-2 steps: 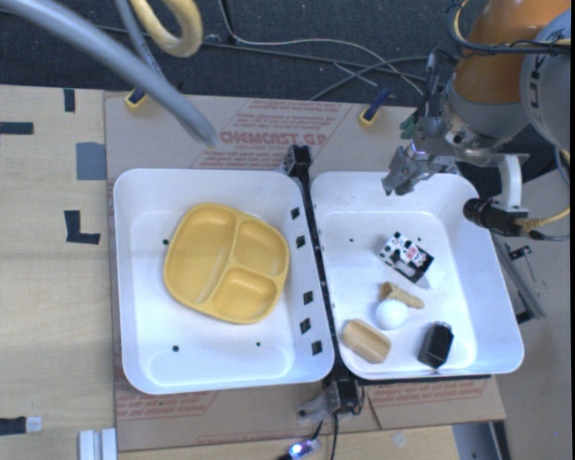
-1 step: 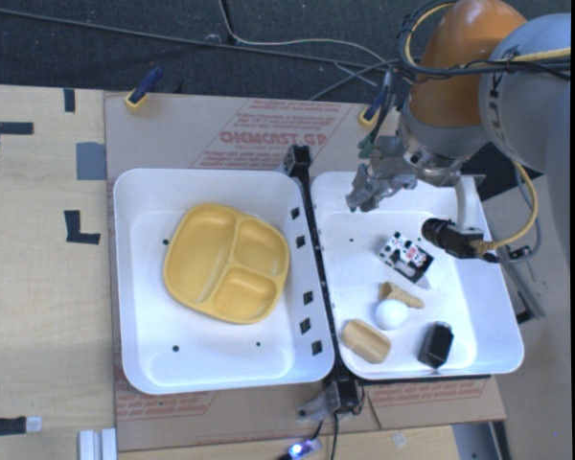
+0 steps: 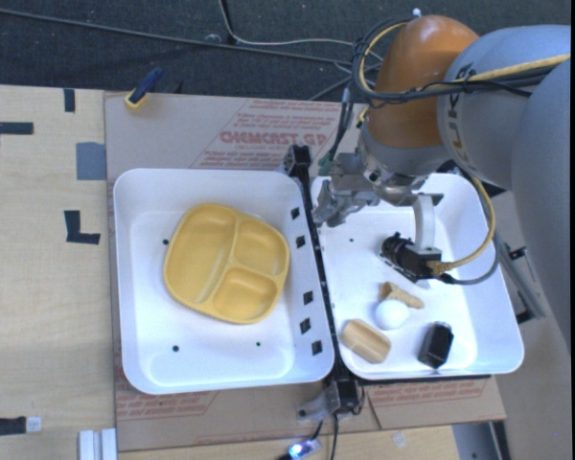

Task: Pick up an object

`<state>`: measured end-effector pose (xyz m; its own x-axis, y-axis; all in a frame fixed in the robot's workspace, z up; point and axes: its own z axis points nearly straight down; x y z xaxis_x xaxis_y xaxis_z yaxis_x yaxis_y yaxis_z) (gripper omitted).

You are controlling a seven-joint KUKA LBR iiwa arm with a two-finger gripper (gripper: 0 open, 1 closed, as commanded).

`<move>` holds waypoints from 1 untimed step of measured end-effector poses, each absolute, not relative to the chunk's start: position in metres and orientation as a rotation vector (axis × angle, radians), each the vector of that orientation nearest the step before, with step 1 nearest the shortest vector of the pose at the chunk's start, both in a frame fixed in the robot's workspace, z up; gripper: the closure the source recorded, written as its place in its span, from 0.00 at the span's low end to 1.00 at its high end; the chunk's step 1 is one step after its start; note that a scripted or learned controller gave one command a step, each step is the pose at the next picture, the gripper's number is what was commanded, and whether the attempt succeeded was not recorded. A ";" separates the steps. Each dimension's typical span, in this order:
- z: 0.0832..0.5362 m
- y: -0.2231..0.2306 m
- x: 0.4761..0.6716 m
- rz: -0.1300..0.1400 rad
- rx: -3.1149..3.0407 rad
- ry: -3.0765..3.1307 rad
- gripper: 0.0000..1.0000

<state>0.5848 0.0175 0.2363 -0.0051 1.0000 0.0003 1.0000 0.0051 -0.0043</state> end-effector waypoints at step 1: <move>0.238 0.070 0.555 0.003 -2.212 -2.226 1.00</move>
